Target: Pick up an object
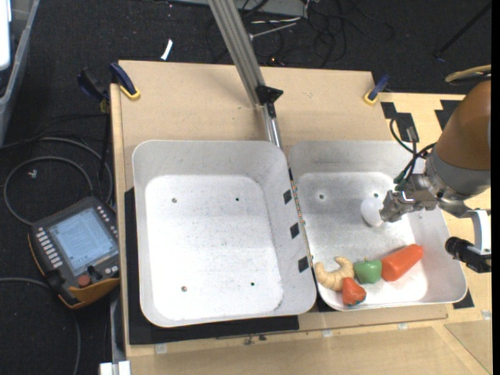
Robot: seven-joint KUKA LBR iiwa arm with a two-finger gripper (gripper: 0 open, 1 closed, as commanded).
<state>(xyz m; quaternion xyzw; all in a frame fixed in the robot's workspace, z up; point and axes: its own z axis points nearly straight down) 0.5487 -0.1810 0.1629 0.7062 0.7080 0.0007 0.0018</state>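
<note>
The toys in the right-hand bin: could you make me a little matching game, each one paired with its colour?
Things:
1. carrot-shaped toy
2. round toy
3. curved, knobbly toy
4. ball beside the gripper

Colours:
A. white
B. tan
C. orange
D. green

Pairs: 1-C, 2-D, 3-B, 4-A

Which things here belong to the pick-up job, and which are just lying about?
Job:
- gripper, low in the right bin
- white ball beside it
- carrot
- green piece
- red piece
- tan piece

Lying about:
- left bin
- pendant on the floor
- clamps
- cables
</note>
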